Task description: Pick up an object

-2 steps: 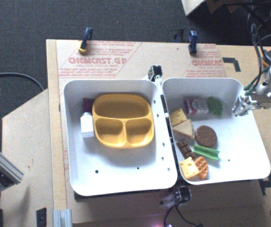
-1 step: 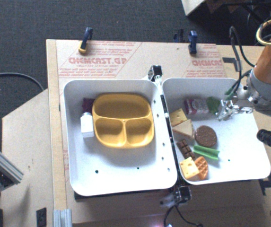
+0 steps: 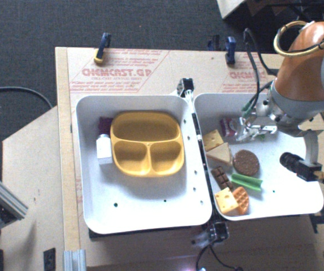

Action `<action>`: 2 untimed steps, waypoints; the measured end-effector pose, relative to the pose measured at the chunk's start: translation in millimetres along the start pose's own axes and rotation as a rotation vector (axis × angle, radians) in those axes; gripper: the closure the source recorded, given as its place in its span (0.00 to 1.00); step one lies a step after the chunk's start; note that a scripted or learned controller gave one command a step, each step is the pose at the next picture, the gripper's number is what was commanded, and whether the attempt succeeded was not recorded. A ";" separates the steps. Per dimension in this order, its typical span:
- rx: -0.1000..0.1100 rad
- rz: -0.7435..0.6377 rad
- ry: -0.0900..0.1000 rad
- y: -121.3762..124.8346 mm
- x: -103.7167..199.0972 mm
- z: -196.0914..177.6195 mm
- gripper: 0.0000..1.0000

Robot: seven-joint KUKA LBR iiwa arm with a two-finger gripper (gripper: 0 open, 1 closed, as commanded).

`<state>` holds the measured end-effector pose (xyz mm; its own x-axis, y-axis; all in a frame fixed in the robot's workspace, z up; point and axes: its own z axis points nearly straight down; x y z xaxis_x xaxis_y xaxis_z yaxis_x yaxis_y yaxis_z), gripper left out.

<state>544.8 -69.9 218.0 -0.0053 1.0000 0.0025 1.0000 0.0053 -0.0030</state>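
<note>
My gripper [image 3: 247, 130] hangs over the back of the right bin [image 3: 289, 199], under the orange-banded wrist. Just left of its tip lies a small purple piece [image 3: 227, 126]. In front of it sit a tan wedge-shaped block [image 3: 215, 145] and a round brown patty [image 3: 245, 162]. Nearer the front lie a green bean pod [image 3: 246, 181], a dark chocolate bar [image 3: 222, 178], and an orange waffle [image 3: 241, 200] beside a yellow cheese piece [image 3: 225, 200]. I see nothing held at the gripper.
The left bin [image 3: 88, 168] holds a yellow divided plate [image 3: 146, 143], a small white carton [image 3: 103, 149] and a purple item [image 3: 105, 123]. A black cylinder [image 3: 296, 166] on a cable hangs over the right bin's right side. Clamps [image 3: 229, 48] stand at the bench's back edge.
</note>
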 end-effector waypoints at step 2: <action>0.001 -0.001 0.000 -0.6 114.0 0.9 1.00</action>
<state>543.6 44.0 217.4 -0.0060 1.0000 0.0021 1.0000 0.0060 -0.0042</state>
